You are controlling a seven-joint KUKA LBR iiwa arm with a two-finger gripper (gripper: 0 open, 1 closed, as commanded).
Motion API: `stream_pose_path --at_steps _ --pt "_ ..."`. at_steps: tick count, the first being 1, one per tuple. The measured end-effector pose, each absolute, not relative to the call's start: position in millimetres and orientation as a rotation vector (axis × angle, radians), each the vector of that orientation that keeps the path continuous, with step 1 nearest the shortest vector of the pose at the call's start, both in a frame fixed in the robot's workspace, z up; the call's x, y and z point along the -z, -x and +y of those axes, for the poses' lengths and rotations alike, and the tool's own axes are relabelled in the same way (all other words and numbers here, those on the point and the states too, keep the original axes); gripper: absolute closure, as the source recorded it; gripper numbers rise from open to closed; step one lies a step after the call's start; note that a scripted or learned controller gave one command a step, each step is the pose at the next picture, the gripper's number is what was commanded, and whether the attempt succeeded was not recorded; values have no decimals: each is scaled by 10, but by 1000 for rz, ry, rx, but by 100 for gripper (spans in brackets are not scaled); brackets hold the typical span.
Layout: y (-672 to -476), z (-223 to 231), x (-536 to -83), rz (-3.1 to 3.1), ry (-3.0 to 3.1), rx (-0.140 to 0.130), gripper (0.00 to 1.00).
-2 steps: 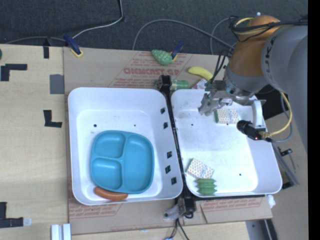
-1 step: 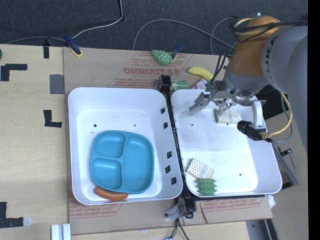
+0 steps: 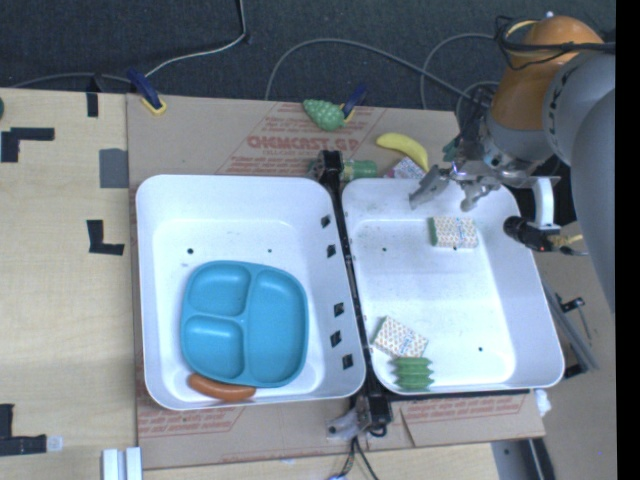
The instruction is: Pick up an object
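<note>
Patterned block (image 3: 454, 232) just below open gripper (image 3: 447, 194)

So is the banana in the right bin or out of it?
Out: the banana lies on the cardboard beyond the right bin's far rim.

Bins (image 3: 240, 193): white plastic, smooth, faintly glossy — dark specks seen on the right one.
Plate (image 3: 245, 323): blue plastic, smooth, soft sheen.
Sausage (image 3: 220, 388): orange, glossy, plastic-looking.
Banana (image 3: 403, 148): yellow, smooth, plastic-looking.
Packets (image 3: 400, 339): patterned, matt, paper-like.
Bench (image 3: 50, 298): pale wood grain, matt — brown printed cardboard (image 3: 270, 143) laid under the bins.
Arm (image 3: 590, 98): grey casing, orange band, both glossy.
Floor (image 3: 100, 18): dark, rough, carpet-like.
</note>
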State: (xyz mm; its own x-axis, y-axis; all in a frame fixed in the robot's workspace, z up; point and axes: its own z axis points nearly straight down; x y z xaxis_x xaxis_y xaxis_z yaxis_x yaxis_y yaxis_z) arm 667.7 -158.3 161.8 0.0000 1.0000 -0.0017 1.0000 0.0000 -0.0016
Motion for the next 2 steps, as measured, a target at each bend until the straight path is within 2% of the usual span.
stream_pose_path --at_steps 1,2 --pt "-6093 -1394 -858 2222 -2221 0 0" --pt "-6459 -1846 -1264 2220 -2220 1 0"
